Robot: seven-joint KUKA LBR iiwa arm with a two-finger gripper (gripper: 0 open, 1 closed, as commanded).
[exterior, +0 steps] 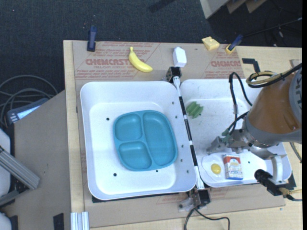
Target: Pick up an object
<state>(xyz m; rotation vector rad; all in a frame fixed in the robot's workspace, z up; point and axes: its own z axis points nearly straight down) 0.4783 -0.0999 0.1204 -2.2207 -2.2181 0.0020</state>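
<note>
My gripper (219, 145) hangs low in the right bin (211, 92), at the end of the grey and orange arm (273, 111) that comes in from the right. Just below it lie a toy fried egg (214, 167) and a small red and white box (233, 167), side by side near the bin's front edge. Nothing shows in its grasp. A green leafy piece (194, 109) rests farther back in the same bin, well apart from the gripper.
A blue divided plate (144, 139) lies in the left bin (96, 109). On the bench behind the bins are a yellow banana (139, 61), a white block (179, 56) and a yellow cheese wedge (210, 43). Cables loop beside the arm.
</note>
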